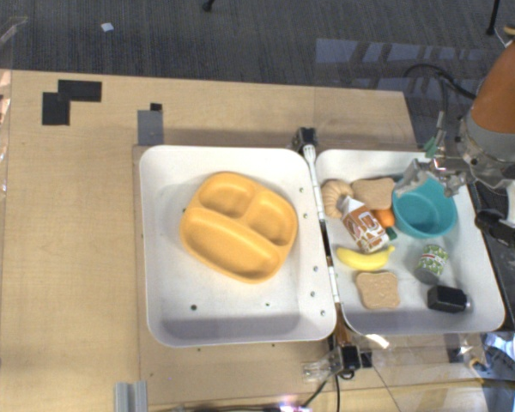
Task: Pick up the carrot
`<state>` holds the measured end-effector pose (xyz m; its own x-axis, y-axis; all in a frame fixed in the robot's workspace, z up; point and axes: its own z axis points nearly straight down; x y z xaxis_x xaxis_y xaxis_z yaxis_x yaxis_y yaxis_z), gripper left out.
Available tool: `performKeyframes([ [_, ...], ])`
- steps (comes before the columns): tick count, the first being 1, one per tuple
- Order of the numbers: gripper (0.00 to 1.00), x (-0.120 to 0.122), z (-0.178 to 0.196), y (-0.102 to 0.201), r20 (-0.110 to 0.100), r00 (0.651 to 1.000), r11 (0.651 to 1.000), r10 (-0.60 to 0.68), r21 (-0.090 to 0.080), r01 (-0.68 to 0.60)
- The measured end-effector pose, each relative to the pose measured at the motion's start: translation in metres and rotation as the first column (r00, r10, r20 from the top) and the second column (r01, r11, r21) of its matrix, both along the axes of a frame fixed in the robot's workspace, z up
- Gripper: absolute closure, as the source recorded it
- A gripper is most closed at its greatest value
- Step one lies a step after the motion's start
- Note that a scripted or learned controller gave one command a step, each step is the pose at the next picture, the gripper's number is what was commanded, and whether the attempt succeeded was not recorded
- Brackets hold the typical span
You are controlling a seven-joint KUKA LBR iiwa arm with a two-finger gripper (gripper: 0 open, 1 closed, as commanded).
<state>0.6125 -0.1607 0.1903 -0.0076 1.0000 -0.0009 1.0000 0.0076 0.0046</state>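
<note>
The carrot (384, 220) is a small orange piece in the right bin (489, 303), wedged between a white and red carton (364, 228) and a teal cup (424, 214), and partly hidden by them. My gripper (429, 170) hangs over the back of the right bin, just above the far rim of the teal cup. It sits up and to the right of the carrot, with nothing visibly held.
The right bin also holds a bread slice (375, 191), a banana (364, 257), a round toast (378, 290), a green can (431, 261), a black block (447, 299) and a beige item (333, 197). A yellow divided plate (239, 225) lies in the left bin (167, 316).
</note>
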Motion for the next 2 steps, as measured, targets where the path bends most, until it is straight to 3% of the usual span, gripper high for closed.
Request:
performKeyframes([
  [1, 0.00, 0.0039, -0.0872, 0.0256, 0.008, 0.999, 0.999, 0.051, -0.004, -0.051],
  [2, 1.00, 0.0046, -0.0785, 0.0283, 0.007, 0.998, 0.998, 0.055, -0.001, -0.055],
])
